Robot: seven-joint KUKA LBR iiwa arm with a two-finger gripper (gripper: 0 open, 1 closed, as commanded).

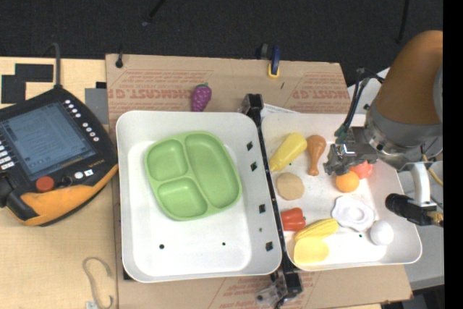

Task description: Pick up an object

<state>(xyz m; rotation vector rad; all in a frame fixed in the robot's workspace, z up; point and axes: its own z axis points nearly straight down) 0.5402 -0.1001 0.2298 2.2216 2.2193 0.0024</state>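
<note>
While the left of the two shallow white bins holds one green three-compartment plastic tray, the right white bin holds nine toy foods: one yellow corn cob, one tan round bun, one red pepper piece, one yellow banana-like piece, one orange drumstick, one orange ball, one red piece, one fried egg and one white egg. One purple grape bunch lies on the worktop behind the left bin. At the right, the dark pincer hangs just beside the orange ball; whether it is open or closed I cannot tell.
</note>
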